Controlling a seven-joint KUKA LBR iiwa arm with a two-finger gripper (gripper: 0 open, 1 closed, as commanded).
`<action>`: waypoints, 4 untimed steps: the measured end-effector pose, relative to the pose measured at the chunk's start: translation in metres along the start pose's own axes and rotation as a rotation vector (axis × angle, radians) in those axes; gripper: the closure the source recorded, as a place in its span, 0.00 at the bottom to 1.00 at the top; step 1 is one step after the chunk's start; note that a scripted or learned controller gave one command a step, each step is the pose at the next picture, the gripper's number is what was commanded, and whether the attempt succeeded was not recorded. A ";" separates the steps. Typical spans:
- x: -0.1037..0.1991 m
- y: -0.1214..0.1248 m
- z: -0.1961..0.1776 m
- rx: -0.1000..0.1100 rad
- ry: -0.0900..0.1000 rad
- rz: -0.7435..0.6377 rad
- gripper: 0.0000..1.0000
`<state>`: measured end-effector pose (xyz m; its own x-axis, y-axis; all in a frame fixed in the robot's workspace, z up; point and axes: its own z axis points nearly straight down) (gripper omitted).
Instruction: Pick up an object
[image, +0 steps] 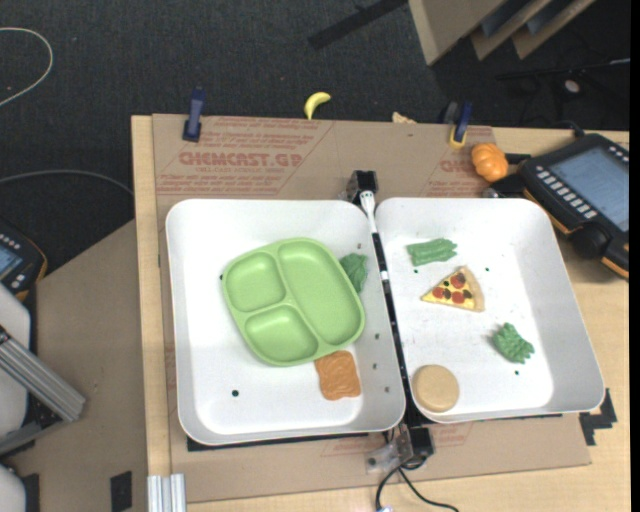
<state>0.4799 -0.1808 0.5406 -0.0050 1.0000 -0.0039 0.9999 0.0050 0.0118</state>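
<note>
Inside right bin (540, 270), arm's entry side: green leafy piece (431, 252) toward far wall, pizza slice (455, 290) just nearer camera, second green piece (513, 344) toward right wall, round tan biscuit (436, 388) at near corner by left bin (200, 300). Inside left bin: green three-compartment plate (292, 300) lying flat, dark green piece (354, 270) against its right rim, orange-brown piece (338, 376) against its near rim. Beyond bins: orange toy (489, 161), yellow banana (317, 102)

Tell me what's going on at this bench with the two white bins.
Nothing is being handled at this moment. The left white bin holds a green three-compartment plate, an orange-brown toy food piece at its lower edge and a green leafy toy at its right edge. The right white bin holds a toy pizza slice, two green leafy toys and a tan round cookie.
</note>
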 end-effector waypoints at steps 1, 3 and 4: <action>-0.045 -0.003 0.083 0.019 0.005 0.010 1.00; -0.009 -0.001 0.005 0.008 0.001 0.006 1.00; -0.002 -0.004 0.179 0.028 0.009 0.006 1.00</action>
<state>0.4780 -0.1830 0.3620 0.0009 1.0000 0.0055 0.9999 -0.0008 -0.0162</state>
